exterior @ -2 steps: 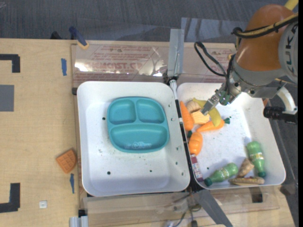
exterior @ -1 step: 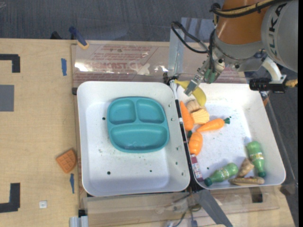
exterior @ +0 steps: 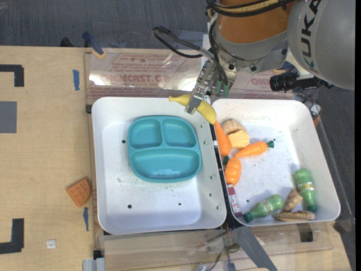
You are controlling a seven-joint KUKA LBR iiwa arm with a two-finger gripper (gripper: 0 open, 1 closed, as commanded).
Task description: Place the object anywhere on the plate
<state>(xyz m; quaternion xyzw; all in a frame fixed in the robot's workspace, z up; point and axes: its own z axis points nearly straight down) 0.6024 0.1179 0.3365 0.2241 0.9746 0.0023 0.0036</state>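
So the hand (exterior: 197,101) is clamped on a yellow banana (exterior: 198,106), carrying it up over the back edge where the two white bins meet, just past the far right corner of the teal plate (exterior: 163,148) in the left bin (exterior: 107,168). Looks like the carry step to me: picked up, not yet placed. Next it probably needs to swing left and toward the front until the banana's over one of the plate's compartments, drop lower, then let go.
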